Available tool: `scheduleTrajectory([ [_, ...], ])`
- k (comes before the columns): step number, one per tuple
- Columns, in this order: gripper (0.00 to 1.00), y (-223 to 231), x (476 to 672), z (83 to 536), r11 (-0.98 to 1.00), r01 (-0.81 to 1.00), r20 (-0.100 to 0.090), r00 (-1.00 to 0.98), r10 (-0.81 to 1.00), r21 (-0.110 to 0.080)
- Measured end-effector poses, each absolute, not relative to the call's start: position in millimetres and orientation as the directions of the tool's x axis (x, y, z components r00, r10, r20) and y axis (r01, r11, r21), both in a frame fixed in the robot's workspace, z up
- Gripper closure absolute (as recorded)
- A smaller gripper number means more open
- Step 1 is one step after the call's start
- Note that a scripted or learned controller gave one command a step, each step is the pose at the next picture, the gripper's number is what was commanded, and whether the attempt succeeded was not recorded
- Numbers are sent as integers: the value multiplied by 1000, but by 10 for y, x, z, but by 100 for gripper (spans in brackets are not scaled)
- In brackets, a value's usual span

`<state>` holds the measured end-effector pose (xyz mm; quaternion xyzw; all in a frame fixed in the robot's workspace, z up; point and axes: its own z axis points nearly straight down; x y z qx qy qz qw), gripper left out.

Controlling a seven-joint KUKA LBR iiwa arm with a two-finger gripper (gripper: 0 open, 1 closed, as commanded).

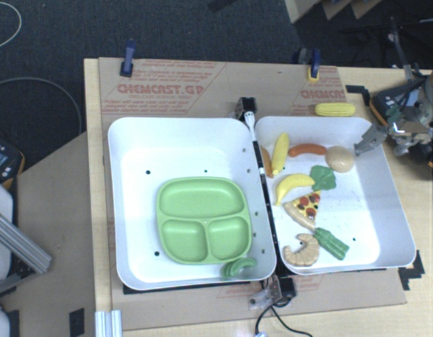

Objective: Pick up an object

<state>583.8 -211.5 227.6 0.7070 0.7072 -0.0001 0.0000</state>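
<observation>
1. The pickable toy food sits in the right bin [384, 209], crowded toward its left half: a yellow banana [280, 148] stands nearly upright against the left wall, with a red sausage [307, 149] lying just right of it.
2. A tan potato-like ball [340, 159] rests at the sausage's right end, and below it there is a green leafy piece [323, 177] touching a second banana [294, 184].
3. Further down, a pizza slice [304, 208] lies flat, then a green ridged vegetable [330, 242] on a slant, its left end next to a croissant [302, 251] near the bin's front wall.
4. Over to the gripper [367, 140]: it hovers at the right bin's upper right corner, close to the potato-like ball but not holding anything visible. Whether its jaws are wide or narrow, the view cannot tell.
5. The left bin [132, 188] carries a green divided plate [203, 218], with a small green curled piece [238, 266] at the plate's front right corner.
6. Outside the bins, a yellow corn cob [335, 109] lies on the cardboard [167, 90] behind the right bin.
</observation>
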Motion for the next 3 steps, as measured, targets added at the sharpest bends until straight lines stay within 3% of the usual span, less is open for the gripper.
scheduleTrajectory([
  [1,0,-1951,5178,2893,-2,1000,1,2,1000,0],
  [2,0,-1923,4777,3010,-1,1000,2,1,1000,-2],
  [3,0,-1766,4780,1415,0,1000,5,0,1000,-9],
])
